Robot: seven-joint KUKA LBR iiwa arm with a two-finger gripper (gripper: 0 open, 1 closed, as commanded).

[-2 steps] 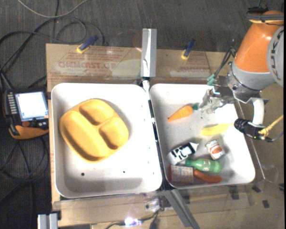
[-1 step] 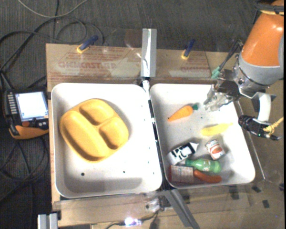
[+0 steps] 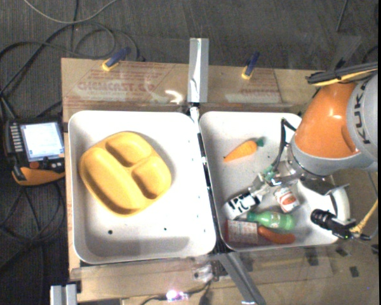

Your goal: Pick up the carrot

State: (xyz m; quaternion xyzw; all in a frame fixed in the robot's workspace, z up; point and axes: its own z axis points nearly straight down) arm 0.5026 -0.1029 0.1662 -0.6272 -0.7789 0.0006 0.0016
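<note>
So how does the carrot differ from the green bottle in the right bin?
The carrot is orange with a green tip and lies alone near the bin's back. The green bottle has a white cap and is crowded among other items at the front, near the gripper. Both lie on their sides.

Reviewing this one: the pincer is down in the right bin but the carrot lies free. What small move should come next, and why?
Probably shift the pincer up-left toward the carrot. The carrot lies alone in the upper part of the right bin, apart from the pincer, which sits lower among the green bottle and other clutter.
</note>
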